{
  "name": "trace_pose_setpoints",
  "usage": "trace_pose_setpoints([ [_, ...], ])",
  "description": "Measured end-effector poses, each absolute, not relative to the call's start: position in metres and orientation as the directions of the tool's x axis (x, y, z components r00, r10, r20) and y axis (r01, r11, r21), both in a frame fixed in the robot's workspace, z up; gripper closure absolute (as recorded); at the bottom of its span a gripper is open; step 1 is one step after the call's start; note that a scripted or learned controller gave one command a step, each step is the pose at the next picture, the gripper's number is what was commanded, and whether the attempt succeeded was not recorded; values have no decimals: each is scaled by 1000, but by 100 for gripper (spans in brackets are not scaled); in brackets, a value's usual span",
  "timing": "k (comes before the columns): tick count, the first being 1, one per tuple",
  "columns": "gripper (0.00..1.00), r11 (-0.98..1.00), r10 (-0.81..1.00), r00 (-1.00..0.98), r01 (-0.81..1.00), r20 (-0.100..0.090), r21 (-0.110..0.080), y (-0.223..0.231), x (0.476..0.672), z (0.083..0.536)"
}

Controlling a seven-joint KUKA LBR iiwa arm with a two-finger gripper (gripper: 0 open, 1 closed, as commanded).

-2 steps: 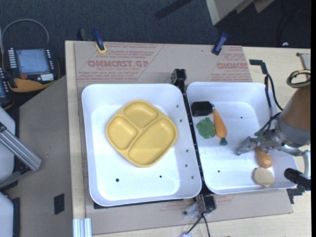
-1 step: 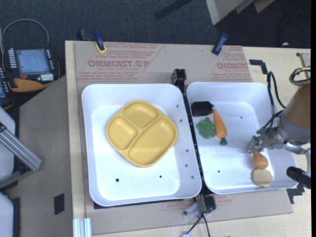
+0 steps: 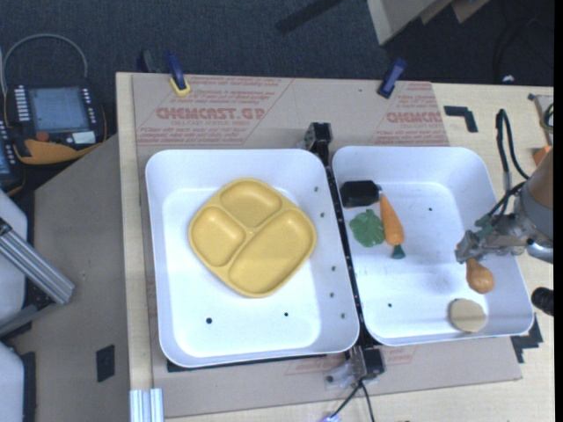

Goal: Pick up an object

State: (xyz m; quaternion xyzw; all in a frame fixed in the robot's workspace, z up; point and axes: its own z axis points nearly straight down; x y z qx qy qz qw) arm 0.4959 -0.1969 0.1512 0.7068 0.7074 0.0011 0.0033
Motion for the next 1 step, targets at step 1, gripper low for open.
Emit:
trace_pose_setpoints([
  [1,100,1,1000,-1,1000,-4,9,-205,502,211],
])
